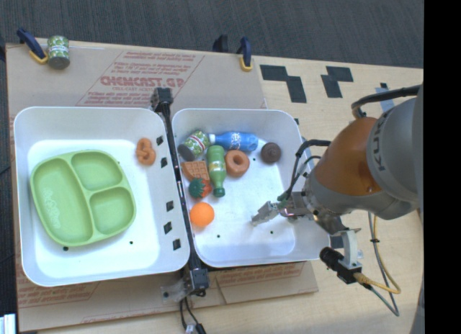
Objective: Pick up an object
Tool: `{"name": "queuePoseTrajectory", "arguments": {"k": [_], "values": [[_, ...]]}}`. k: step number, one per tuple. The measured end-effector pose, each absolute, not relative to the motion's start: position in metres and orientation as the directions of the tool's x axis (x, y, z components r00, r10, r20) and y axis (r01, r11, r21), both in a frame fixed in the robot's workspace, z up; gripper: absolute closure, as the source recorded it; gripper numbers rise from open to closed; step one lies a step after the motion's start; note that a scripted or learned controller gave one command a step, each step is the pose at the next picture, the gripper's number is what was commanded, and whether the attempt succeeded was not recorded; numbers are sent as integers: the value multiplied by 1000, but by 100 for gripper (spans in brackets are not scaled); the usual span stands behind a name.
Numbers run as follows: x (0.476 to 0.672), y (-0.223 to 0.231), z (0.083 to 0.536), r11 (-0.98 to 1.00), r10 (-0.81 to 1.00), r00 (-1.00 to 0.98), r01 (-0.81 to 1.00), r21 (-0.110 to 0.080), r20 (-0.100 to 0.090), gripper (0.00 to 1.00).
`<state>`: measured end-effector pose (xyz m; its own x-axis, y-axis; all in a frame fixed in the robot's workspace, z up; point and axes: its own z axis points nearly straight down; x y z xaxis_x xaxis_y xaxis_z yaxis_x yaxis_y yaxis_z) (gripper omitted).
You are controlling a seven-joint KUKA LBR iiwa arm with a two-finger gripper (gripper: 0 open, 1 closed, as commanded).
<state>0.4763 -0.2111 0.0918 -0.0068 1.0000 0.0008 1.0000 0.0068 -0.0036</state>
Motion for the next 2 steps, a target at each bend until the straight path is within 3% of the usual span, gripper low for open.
{"name": "queuePoseTrajectory", "arguments": {"k": [1, 2], "values": [[584, -210, 129, 6, 1000, -6, 1000, 0, 1, 0], [502, -211, 92, 7, 1000, -7, 1000, -4, 1, 0]]}}
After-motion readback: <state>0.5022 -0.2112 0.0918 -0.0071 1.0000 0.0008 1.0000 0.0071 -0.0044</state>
